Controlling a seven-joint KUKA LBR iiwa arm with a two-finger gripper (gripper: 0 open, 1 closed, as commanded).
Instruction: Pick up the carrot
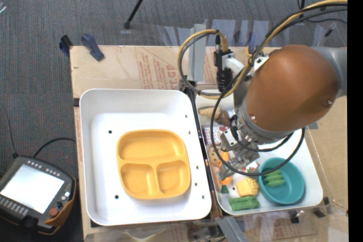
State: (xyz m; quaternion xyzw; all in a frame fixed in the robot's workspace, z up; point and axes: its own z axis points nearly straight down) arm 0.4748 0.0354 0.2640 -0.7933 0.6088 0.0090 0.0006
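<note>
The carrot (226, 182) appears as a small orange piece near the front left of the right bin (315, 178), partly hidden by cables and the gripper's body. My gripper (235, 149) hangs low over the left part of that bin, just behind and above the carrot. The arm's orange band (289, 88) covers much of the bin's back. I cannot make out anything held in the gripper.
The left bin (96, 122) holds a yellow compartment tray (153, 164). In the right bin lie a teal bowl (283, 183) with a green item (274, 178) inside, a yellow corn piece (247, 186) and a green vegetable (244, 204). A tablet (31, 190) sits on the floor at left.
</note>
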